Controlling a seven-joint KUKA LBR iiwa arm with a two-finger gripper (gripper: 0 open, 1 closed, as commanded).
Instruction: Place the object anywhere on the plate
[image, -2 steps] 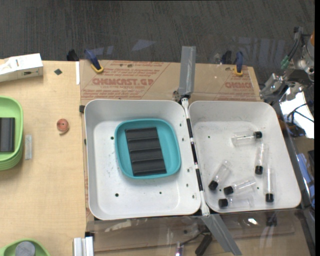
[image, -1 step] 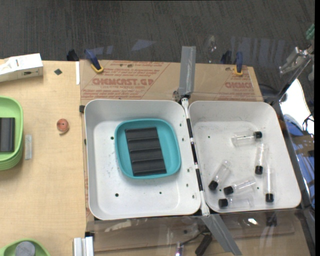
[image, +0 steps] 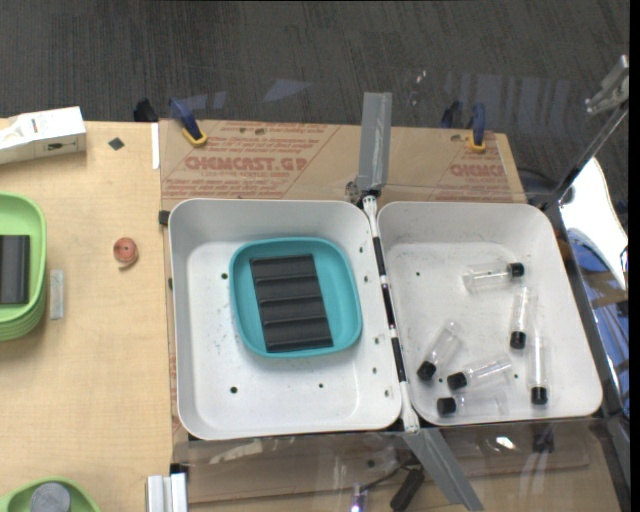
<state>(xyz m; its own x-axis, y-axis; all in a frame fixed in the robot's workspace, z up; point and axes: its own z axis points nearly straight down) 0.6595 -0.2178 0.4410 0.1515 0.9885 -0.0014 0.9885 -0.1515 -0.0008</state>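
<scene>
A teal square plate (image: 343, 300) lies in the left white bin (image: 200, 330), holding a dark ribbed insert (image: 290, 302) with several ridges. In the right bin (image: 560, 240) lie several clear plastic vials with black caps: one near the top (image: 494, 275), one upright along the right (image: 519, 320), another at the far right (image: 538, 370), and a cluster at the lower left (image: 440, 355), (image: 477, 375), (image: 462, 404).
Brown cardboard (image: 260, 160) lies behind the bins, held by clamps. A grey metal bar (image: 374, 140) stands at the seam between the bins. On the wooden bench at left are a green tray (image: 22, 262), a small red knob (image: 124, 250) and a white box (image: 40, 132).
</scene>
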